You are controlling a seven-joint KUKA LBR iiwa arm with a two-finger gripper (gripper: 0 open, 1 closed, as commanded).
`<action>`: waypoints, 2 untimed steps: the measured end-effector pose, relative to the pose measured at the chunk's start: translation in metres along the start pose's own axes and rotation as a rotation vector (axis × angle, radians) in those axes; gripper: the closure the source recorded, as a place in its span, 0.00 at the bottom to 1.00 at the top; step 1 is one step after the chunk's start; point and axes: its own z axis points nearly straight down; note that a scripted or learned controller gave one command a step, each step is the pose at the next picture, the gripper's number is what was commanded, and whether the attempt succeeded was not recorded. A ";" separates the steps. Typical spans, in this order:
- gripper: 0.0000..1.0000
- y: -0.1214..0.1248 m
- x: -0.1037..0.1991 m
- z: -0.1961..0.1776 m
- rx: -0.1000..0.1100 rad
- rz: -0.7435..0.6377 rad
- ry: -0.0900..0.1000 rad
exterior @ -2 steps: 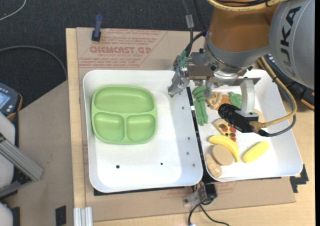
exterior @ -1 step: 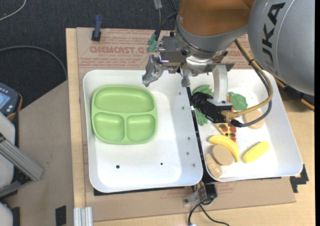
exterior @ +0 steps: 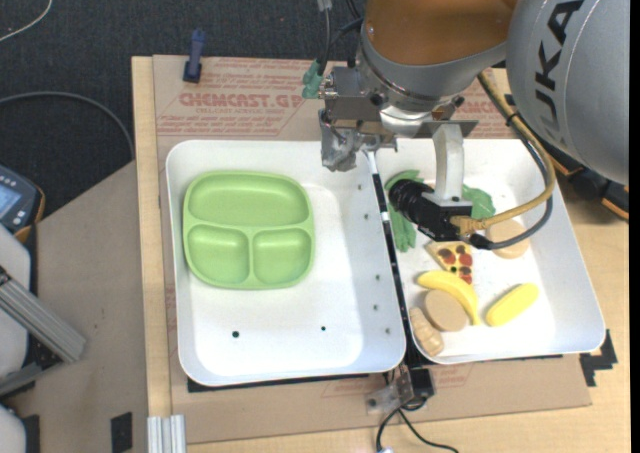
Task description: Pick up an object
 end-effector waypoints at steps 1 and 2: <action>1.00 0.000 0.001 -0.010 -0.002 -0.001 0.001; 1.00 -0.050 0.019 -0.122 -0.010 -0.003 0.006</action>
